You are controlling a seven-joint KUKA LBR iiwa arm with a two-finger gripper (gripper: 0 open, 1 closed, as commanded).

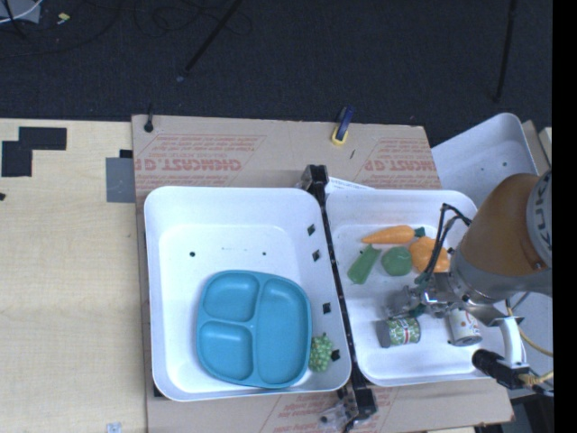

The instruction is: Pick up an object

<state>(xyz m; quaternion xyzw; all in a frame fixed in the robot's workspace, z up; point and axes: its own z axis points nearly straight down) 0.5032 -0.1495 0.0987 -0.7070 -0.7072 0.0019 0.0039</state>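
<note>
In the right bin [397,207] lie an orange carrot [389,235], a dark green flat piece [363,265], a rounder green item [396,261], an orange fruit [422,253] and a small can with a green label [399,331] on its side. A second small can [464,329] lies near the bin's right edge, partly under the arm. My gripper [416,300] hangs low in this bin, just above the green-labelled can and below the green item. Nothing shows between its fingers.
The left bin [171,242] holds a blue divided plate [252,327] and a small green bunch of grapes [320,354] at its right wall. The grey and orange arm [505,237] covers the right bin's right side. A yellow-blue clamp [342,126] sits on the cardboard behind.
</note>
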